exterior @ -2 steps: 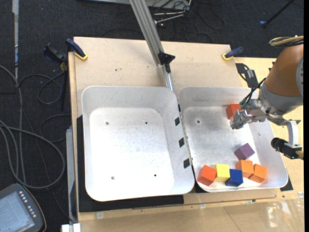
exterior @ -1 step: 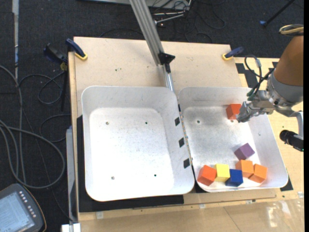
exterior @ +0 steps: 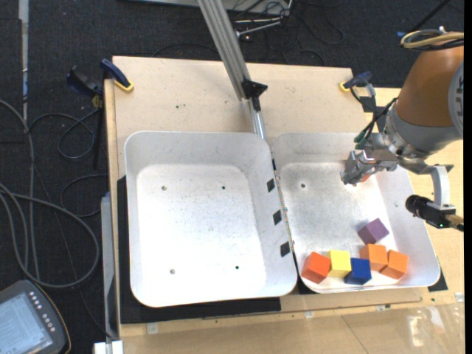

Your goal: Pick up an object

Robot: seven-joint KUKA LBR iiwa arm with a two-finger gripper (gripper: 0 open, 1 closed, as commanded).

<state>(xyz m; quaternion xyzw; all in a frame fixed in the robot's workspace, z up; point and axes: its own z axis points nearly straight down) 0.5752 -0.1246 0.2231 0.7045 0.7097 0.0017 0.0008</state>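
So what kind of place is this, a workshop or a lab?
Most likely a robotics lab test bench: a robot arm reaches over two white bins, coloured blocks lie in the right one, and clamps hold the board down.

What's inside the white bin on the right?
The right bin holds six blocks near its front edge: a purple block, three orange blocks, a yellow block and a blue block. The gripper hangs above, hiding some floor beneath.

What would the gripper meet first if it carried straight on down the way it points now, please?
Probably bare floor of the right bin: the gripper hangs above it, apart from the blocks; height is unclear.
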